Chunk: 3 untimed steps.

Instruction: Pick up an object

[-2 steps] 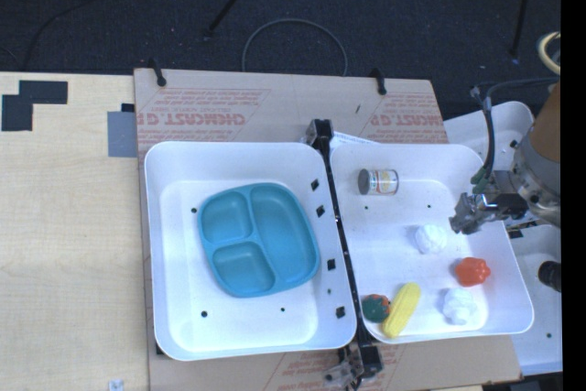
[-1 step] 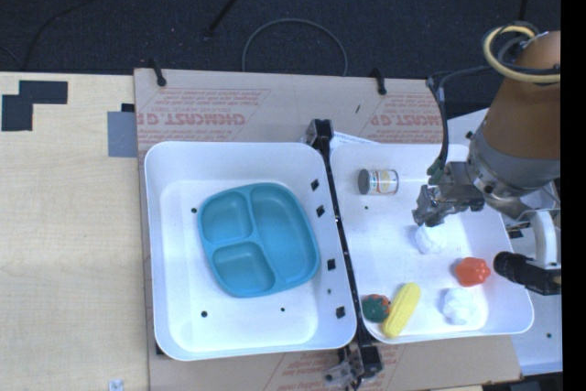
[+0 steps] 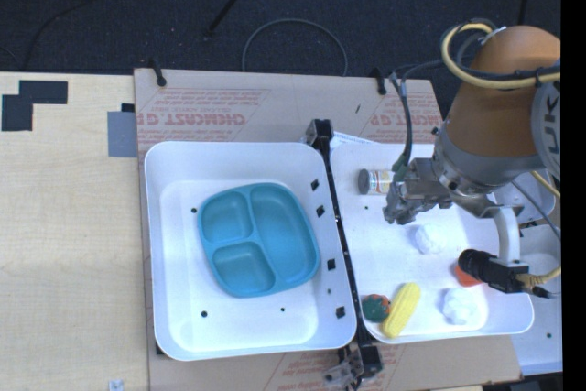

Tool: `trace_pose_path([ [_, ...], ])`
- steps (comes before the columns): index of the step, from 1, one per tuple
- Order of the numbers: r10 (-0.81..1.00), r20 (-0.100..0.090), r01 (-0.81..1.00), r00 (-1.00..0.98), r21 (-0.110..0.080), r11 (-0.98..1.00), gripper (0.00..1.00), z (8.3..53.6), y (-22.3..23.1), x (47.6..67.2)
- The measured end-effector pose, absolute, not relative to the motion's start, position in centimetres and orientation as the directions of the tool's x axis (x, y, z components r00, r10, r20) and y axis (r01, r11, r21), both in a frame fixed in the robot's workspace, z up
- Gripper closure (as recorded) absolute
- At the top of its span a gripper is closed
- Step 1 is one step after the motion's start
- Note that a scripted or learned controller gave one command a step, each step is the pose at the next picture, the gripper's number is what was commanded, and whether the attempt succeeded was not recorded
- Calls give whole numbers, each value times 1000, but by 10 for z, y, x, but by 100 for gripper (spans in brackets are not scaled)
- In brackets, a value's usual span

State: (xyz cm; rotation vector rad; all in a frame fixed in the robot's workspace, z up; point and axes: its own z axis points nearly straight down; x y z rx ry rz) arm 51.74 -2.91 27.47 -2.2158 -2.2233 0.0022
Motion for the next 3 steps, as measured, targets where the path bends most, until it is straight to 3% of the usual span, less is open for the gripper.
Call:
trace_pose_path([
  [3, 1000, 0, 1000, -3, -4, 3, 100, 234, 106, 544],
])
